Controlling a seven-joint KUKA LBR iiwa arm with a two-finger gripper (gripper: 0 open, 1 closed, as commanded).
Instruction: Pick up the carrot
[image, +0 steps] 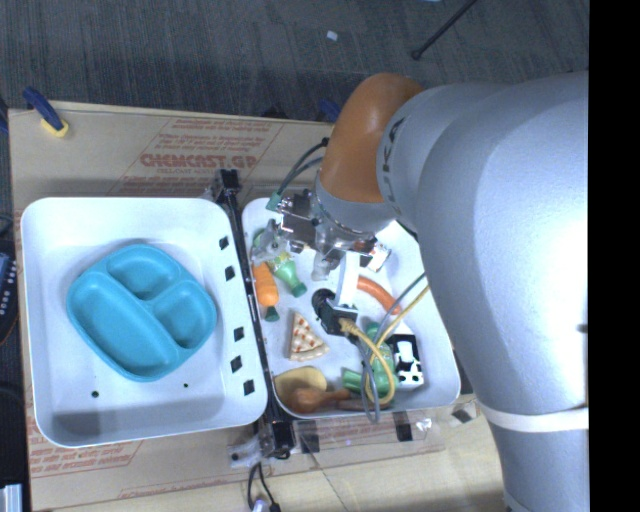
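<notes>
Cardboard-topped bench (200, 150), two white bins | carrot (266, 286) lies mid-frame at right bin's (440, 372) left wall | pincer (322, 262) just right of it, open-or-closed unclear | risk: crowding toys, wall block grasp

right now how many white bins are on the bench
2. The left bin holds a blue divided plate. The right bin holds the carrot and other toy food, partly hidden under the arm.
</notes>
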